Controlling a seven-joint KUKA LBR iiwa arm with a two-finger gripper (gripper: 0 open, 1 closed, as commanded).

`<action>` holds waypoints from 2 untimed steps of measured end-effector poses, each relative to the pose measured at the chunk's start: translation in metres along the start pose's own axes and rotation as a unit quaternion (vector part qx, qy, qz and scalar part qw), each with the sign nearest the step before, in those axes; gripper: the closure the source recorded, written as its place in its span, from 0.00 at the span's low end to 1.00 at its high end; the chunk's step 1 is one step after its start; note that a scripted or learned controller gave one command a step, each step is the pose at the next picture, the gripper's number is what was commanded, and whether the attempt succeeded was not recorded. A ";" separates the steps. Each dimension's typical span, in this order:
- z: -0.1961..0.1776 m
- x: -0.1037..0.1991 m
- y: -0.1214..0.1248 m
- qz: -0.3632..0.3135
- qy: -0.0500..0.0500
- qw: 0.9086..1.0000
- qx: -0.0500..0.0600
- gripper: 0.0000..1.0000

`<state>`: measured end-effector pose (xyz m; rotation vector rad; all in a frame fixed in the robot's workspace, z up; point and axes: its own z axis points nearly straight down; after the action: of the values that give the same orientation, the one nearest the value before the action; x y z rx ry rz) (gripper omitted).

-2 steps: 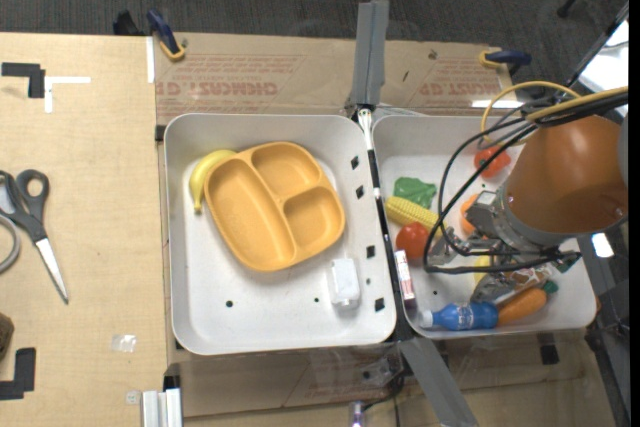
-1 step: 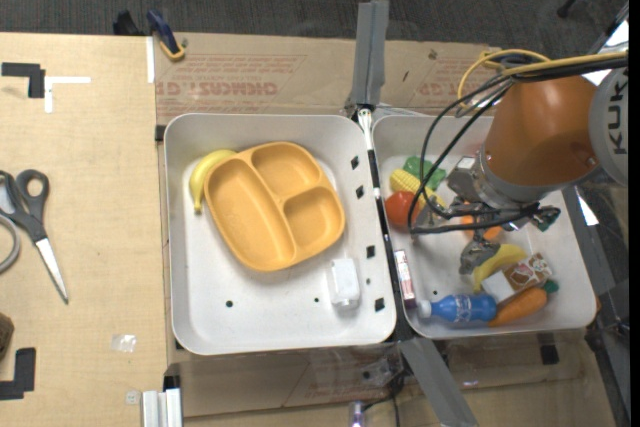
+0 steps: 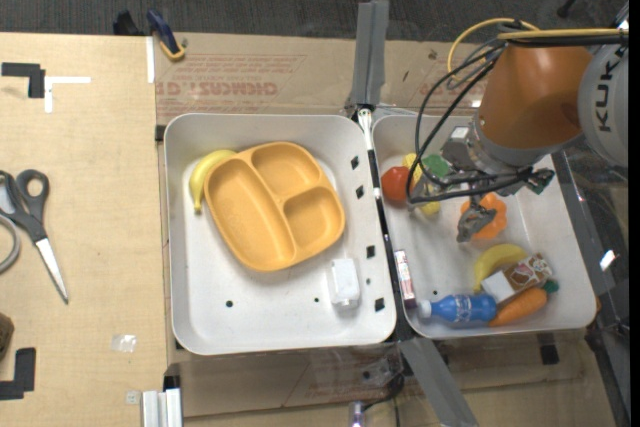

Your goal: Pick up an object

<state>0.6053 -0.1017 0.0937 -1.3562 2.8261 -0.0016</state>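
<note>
Objects for picking lie mainly in the right bin [image 3: 570,315], seen from the overhead camera. A red tomato-like item [image 3: 395,183] sits at the bin's upper left, with a small yellow piece [image 3: 428,207] just beside it. An orange piece [image 3: 488,218] lies near the bin's middle. Along the lower edge are a blue bottle [image 3: 462,309], a carrot [image 3: 522,305], a yellow item [image 3: 495,261] and a small brown packet [image 3: 528,271], grouped closely. A slim red-and-white tube [image 3: 402,275] lies against the left wall.

The arm [image 3: 545,100] reaches in from the right, its orange band above the right bin. The hand [image 3: 468,227] points down over the bin's middle, just beside the orange piece; whether it is released or clenched cannot be told, and no item is seen between its tips.

The left bin [image 3: 200,315] holds a yellow divided plate [image 3: 270,205], a banana [image 3: 205,173] tucked at the plate's upper-left rim, and a small white object [image 3: 344,281] near the lower right.

On the desk [image 3: 80,215], left of the bins, lie scissors [image 3: 35,225].
</note>
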 end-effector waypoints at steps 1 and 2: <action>-0.010 -0.001 -0.001 0.003 -0.003 1.000 0.001 1.00; -0.010 -0.001 -0.001 0.002 -0.003 1.000 0.001 0.00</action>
<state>0.6067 -0.1011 0.1039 -1.3467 2.8239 -0.0011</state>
